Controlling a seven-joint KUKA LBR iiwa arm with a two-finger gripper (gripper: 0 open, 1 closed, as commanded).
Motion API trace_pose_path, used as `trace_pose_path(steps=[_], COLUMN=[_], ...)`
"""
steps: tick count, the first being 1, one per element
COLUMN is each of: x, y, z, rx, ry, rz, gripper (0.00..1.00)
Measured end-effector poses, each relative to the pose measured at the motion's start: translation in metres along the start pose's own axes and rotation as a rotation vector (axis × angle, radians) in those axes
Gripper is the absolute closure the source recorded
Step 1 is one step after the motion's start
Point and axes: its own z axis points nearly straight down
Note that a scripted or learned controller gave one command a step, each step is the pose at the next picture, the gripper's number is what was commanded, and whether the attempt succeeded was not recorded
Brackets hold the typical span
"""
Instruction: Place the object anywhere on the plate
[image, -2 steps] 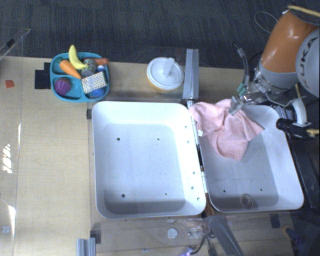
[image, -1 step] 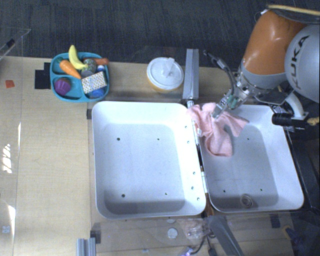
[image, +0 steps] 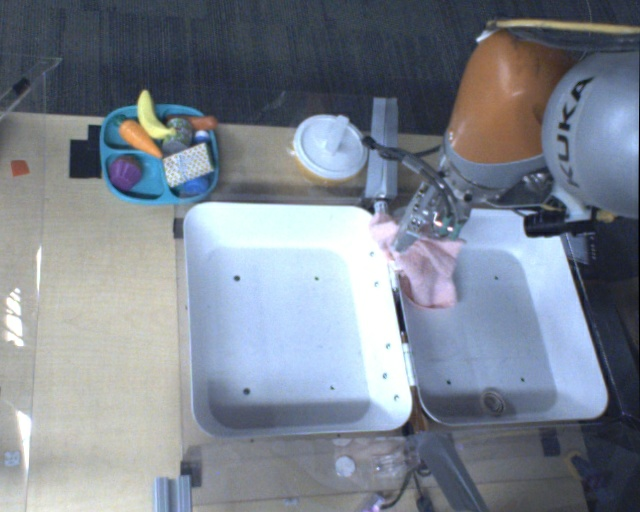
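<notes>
Pink cloth (image: 432, 272) is the thing you need to move. In the camera view it lies in the right bin (image: 540, 400), up by that bin's far left corner. One edge of it is bunched against the wall next to the left bin (image: 290, 330). The blue plate (image: 104, 165) is well apart from it, off past the far left corner of the left bin, on the bench. The plate already has toy food in it, like a banana (image: 150, 115). The claw (image: 412, 232) is right at the top of the cloth and looks like it touches it. You cannot tell if the claw is apart, together or clamped on the cloth, because its tip is mixed in with the pink folds. So first make sure you really have the cloth: get a good bunch of it, not just a thin edge. Then lift it high enough that the hanging part clears the bin wall. Carry it slowly across the left bin. Go wide of the white pot with a lid (image: 328, 147), which sits just beyond the bins. Let go only when the cloth is over the plate. The arm (image: 600, 130) comes in from the right, bends down over the right bin, and tips its wrist down and to the left at the cloth.
</notes>
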Motion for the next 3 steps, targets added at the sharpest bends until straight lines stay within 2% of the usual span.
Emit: trace_pose_path(steps=[1,2,3], x=[0.036,0.072,0.114], y=[0.041,0.077,0.106], z=[0.007,0.013,0.003], rx=[-0.002,-0.002,-0.002], ry=[0.000,0.001,0.001], rz=[-0.399,-0.446,-0.448], gripper=[1.00,1.00,1.00])
